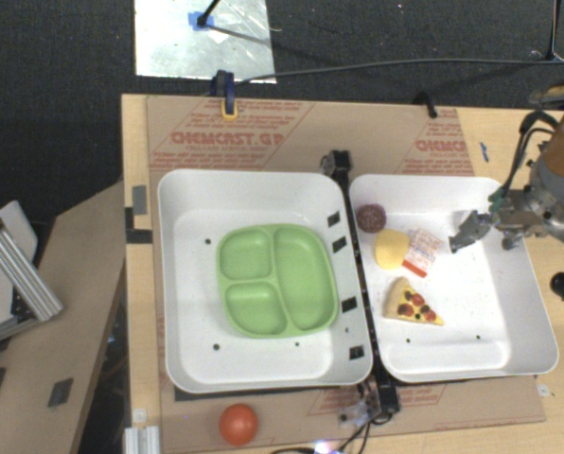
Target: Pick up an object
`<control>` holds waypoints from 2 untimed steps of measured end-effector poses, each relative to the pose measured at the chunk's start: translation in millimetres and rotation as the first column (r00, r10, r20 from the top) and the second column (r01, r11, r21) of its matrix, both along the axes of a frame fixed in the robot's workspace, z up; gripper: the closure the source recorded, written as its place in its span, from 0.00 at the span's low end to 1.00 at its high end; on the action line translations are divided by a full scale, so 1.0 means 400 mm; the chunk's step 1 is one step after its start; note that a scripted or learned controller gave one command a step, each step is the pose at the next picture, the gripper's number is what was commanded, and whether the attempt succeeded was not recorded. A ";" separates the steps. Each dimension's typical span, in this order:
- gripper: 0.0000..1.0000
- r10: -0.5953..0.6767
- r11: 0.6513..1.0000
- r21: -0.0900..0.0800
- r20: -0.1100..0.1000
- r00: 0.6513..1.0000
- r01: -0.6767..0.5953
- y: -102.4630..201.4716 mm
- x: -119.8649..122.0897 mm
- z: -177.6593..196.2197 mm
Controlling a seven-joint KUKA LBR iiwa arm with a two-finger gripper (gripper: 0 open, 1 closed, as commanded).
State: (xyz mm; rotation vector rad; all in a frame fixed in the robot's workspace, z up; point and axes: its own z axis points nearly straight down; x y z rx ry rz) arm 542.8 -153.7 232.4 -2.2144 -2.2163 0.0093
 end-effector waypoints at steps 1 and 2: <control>0.00 0.003 1.000 -0.002 0.012 1.000 -0.003 0.001 0.006 0.016; 0.00 0.000 1.000 -0.002 0.011 1.000 0.000 -0.018 -0.004 -0.123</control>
